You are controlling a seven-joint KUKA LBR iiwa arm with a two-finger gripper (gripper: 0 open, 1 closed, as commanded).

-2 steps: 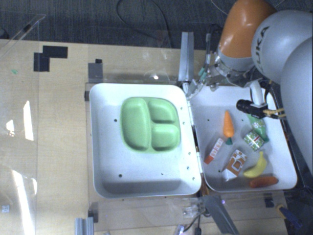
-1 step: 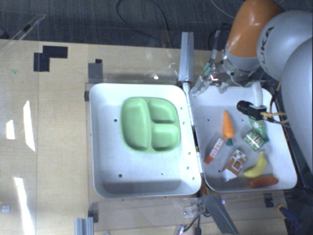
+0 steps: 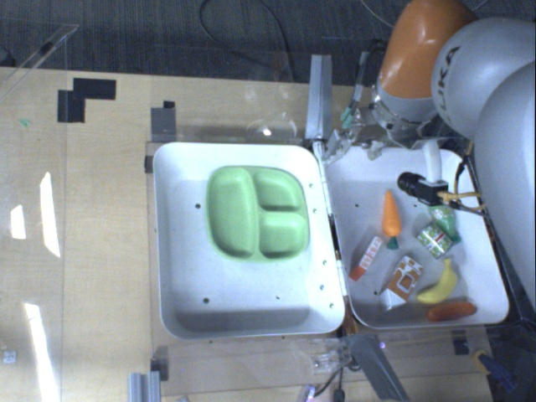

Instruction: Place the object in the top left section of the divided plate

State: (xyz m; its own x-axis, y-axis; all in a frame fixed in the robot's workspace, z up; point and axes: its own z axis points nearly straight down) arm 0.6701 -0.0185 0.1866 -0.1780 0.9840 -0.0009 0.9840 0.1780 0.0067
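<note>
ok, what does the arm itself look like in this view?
Arm: bulky rounded grey shells with a dark marking on one, and a glossy orange band above the wrist. Below that sits a cluttered metal wrist assembly with thin cables. A black cable loops on the floor behind the bench.

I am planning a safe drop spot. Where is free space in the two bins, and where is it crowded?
Free: the left bin floor in front of the green divided plate, and the plate's three sections. Crowded: the right bin, where the carrot, banana and small packages lie close together.
</note>
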